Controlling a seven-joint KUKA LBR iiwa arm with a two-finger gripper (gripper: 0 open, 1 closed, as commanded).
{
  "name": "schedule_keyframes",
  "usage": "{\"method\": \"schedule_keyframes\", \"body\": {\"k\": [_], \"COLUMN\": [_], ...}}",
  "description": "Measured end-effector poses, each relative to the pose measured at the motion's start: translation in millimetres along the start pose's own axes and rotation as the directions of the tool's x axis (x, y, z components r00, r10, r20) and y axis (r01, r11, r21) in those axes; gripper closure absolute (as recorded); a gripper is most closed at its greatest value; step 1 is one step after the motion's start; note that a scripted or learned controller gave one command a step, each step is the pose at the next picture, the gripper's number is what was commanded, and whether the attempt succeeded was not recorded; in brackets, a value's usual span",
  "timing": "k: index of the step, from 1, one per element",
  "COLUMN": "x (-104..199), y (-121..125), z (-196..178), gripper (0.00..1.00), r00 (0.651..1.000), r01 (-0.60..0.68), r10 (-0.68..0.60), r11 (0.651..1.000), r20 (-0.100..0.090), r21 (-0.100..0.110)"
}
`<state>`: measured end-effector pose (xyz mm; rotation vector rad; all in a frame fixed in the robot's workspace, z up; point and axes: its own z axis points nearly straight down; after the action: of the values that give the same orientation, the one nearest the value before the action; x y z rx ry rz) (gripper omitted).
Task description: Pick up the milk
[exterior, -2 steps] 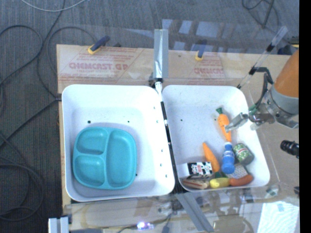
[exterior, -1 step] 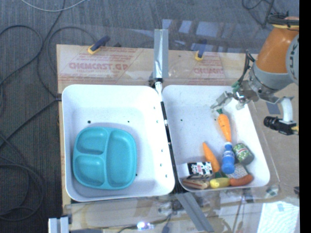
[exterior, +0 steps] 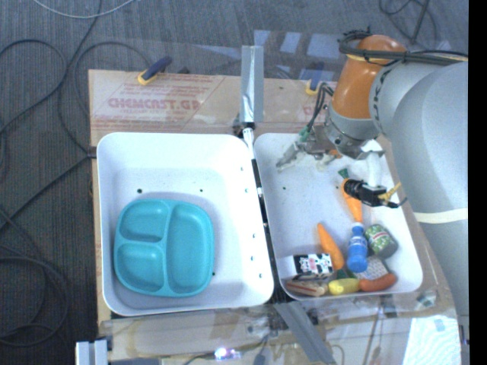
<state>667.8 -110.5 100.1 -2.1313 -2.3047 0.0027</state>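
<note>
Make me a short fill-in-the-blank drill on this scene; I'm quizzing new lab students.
1. The turquoise plate lies in the ___ bin.
2. The milk carton sits near the right bin's ___ edge.
3. The blue bottle stands between an orange carrot and a ___ can.

Missing words: left; front; green

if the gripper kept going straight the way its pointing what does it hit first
The gripper points left and slightly down over the right bin. Likely it would meet that bin's bare floor or its left wall first; depth is unclear. The milk lies well off that line.

Grey carpet floor (exterior: 152, 21) strewn with cables (exterior: 68, 10) surrounds a brown bench board (exterior: 167, 105)
</note>
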Motion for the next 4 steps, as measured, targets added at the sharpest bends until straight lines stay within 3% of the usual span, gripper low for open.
{"method": "schedule_keyframes", "body": {"k": [1, 2, 3, 4], "x": [-56, -10, 5, -4], "y": [-4, -1, 0, 2], "z": [-130, -91, 3, 12], "gripper": [0.0, 0.0, 0.0, 0.0], "r00": [0.961, 0.971, 0.975, 0.979], "r01": [-0.277, -0.238, -0.221, -0.202], "r10": [0.277, 0.238, 0.221, 0.202], "r11": [0.961, 0.971, 0.975, 0.979], "r20": [0.005, 0.004, 0.003, 0.003], "r21": [-0.002, 0.0, 0.0, -0.006]}}
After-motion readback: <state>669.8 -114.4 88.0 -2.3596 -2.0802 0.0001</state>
